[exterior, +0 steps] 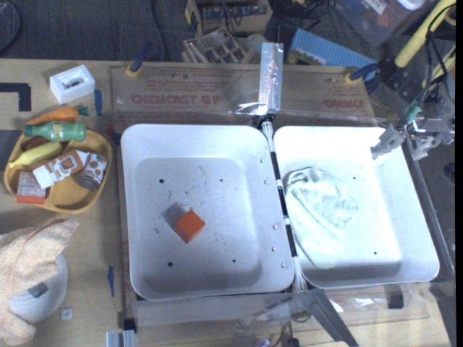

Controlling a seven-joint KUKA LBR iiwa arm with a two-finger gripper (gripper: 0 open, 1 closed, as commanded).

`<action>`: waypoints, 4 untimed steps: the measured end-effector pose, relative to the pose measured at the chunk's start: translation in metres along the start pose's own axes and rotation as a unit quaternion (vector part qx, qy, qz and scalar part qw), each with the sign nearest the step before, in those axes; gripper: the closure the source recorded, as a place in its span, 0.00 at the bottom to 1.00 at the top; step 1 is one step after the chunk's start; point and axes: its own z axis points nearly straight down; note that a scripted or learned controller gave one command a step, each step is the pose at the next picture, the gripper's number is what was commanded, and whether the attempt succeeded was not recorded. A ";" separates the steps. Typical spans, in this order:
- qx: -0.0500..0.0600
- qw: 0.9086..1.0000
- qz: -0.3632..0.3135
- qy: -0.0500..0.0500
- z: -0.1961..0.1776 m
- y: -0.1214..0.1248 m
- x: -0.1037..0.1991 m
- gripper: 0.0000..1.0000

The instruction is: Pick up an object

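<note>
**Gripper Poised at Bin's Edge as Two Targets Wait Below**

The gripper (391, 139) is seen at the far right corner of the right bin (416, 266), above its rim and well apart from anything that could be picked up. Whether its jaws are spread or pressed together cannot be told at this size and angle; nothing is seen between them. An orange block (191, 226) lies on the floor of the left bin (137, 194), slightly toward the near left of centre, touching no wall. A crumpled white cloth (318, 201) is spread across the left half of the right bin, close to the divider where the two bins meet.

The pick is judged not yet begun. The cloth, being the nearer object, may be grasped poorly: its white folds are hardly told from the white floor, and a thin fold could slip free on lifting. The block is turned at an angle to the bin's sides, so it could be pushed aside rather than clamped if the jaws are not aligned to its faces.

Ample open floor is left around the block on every side. Less room is offered by the cloth's left edge, where the raised double rim could be struck during descent.
</note>
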 end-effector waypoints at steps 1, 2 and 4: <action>0.000 1.000 -0.007 0.000 0.130 0.038 0.047 0.00; -0.003 1.000 -0.010 -0.001 0.098 0.064 0.002 0.00; -0.003 0.998 -0.056 -0.002 0.107 0.041 0.011 0.00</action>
